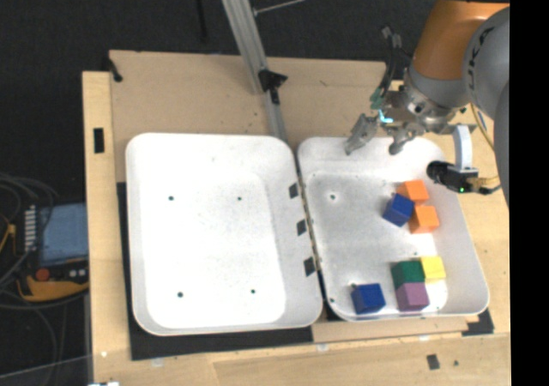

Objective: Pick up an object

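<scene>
The left bin (pixel 214 230) is a shallow white tray with rounded corners, smooth plastic by the look of it, dotted with a few dark specks. Beside it the right bin (pixel 343 238) holds the small blocks: a blue cube (pixel 368 298) near the front edge, then a green (pixel 407 273), purple (pixel 413 295) and yellow (pixel 432 268) cluster, and further back a blue block (pixel 398 209) touching two orange ones (pixel 420 204). They look hard, matte, square-edged. The gripper (pixel 377 138) hovers over the bin's far rim, fingers spread apart, holding nothing. I'd judge this the approach step; next it needs to move over one block and descend.
</scene>
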`<control>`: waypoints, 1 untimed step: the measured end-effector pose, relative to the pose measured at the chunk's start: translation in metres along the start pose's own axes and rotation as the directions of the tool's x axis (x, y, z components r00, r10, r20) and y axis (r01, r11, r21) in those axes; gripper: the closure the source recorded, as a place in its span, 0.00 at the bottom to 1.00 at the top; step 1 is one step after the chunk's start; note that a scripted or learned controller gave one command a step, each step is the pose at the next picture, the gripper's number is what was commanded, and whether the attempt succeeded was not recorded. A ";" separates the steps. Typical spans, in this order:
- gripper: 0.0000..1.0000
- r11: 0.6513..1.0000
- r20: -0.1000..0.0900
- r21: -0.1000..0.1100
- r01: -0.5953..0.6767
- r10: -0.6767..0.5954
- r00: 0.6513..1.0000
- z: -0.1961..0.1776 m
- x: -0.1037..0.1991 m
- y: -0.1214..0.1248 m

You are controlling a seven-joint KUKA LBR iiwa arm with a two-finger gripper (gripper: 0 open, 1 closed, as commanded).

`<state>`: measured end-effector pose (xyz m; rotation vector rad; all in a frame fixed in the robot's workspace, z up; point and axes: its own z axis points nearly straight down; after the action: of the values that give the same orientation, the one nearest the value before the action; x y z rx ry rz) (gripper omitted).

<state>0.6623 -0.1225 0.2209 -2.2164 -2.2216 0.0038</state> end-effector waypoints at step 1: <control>0.00 1.000 0.003 -0.005 0.002 -0.002 1.000 -0.003 -0.001 0.001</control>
<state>0.6631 -0.1230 0.2242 -2.2182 -2.2271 0.0014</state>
